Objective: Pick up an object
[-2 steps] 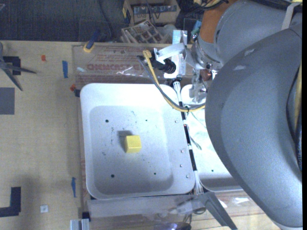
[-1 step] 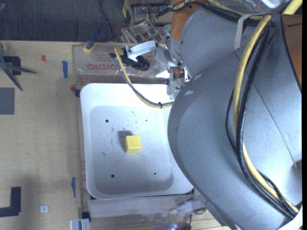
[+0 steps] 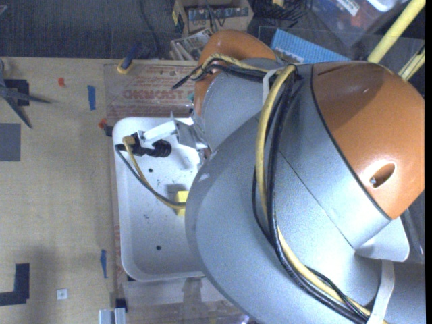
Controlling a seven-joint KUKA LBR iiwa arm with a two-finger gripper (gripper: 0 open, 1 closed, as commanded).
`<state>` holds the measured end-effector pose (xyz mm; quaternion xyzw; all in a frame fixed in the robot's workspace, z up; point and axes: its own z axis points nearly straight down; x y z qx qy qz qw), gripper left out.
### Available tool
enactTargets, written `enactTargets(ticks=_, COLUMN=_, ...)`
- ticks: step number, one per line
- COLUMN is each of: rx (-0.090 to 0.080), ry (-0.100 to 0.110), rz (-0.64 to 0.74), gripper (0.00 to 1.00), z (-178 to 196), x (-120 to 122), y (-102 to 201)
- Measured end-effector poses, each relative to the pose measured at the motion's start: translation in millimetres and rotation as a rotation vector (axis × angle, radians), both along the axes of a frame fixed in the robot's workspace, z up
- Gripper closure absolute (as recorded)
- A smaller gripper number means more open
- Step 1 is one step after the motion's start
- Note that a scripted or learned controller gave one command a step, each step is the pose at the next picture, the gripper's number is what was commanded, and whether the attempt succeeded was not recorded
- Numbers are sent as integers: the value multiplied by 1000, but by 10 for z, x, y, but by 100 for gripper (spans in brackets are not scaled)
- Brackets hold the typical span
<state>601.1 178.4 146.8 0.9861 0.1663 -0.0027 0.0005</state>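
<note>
Object first: the one candidate you can see is a small yellow piece [image 3: 179, 196] on the floor of the white bin [image 3: 125, 208]. It lies close against the arm [image 3: 304, 201], which covers the bin's right side, about midway between the bin's far and near edges. It is too small to say what it is, so treat it as loose only with care.

The gripper [image 3: 183, 138] hangs over the far right part of the bin, apart from the piece. You cannot tell whether it is wide or narrow, or whether it holds anything.

To do this step well, bring the gripper toward the bin's near edge until it stands right over the piece. Then come straight down to the bin floor before closing, and lift slowly so a miss shows early.

By count you have:
- one bin
- one yellow piece
- one arm
- two dark specks [image 3: 158, 248] on the bin floor, too small to name
- two blue tape strips [image 3: 91, 97] on the surface [image 3: 54, 201]
</note>
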Motion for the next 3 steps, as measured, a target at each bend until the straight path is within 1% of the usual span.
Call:
enactTargets(ticks=1, rx=2, ry=1, rz=509, gripper=100, z=1073, x=-398, y=125)
enactTargets(ticks=2, rx=2, ry=4, rz=309, gripper=100, z=700, x=-625, y=-1)
enactTargets(ticks=3, rx=0, ry=-4, rz=-15, gripper=100, z=993, x=-144, y=-669)
